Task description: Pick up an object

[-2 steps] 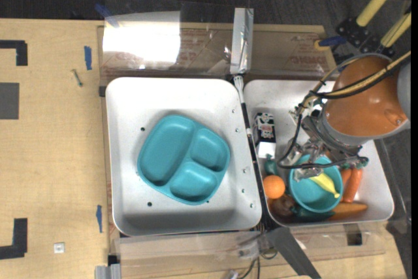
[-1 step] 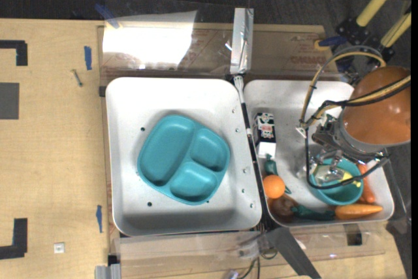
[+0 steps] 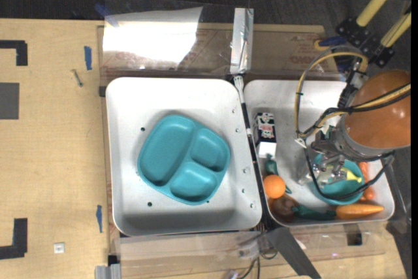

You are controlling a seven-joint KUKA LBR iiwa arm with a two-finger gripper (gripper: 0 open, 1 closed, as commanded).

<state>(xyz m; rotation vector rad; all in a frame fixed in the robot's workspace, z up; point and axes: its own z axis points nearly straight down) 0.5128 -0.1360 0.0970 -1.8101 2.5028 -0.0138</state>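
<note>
Wooden bench (image 3: 46,160) with two white bins side by side. Left bin (image 3: 130,101): one teal divided plate (image 3: 184,157), lying flat near the middle. Right bin (image 3: 287,91): gripper (image 3: 328,170) lowered over a teal bowl (image 3: 339,187) toward the near right corner; grip state impossible to tell. Around the bowl: an orange ball (image 3: 274,187) and a brown lump (image 3: 283,206) to its left, a carrot (image 3: 359,210) along the near wall, a small black-and-white box (image 3: 265,127) farther back.

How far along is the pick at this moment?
Done: the arm has reached the right bin; the gripper sits low over a teal bowl. In hand: nothing visibly gripped. Left: grasp and lift something, such as the orange ball or carrot.
</note>
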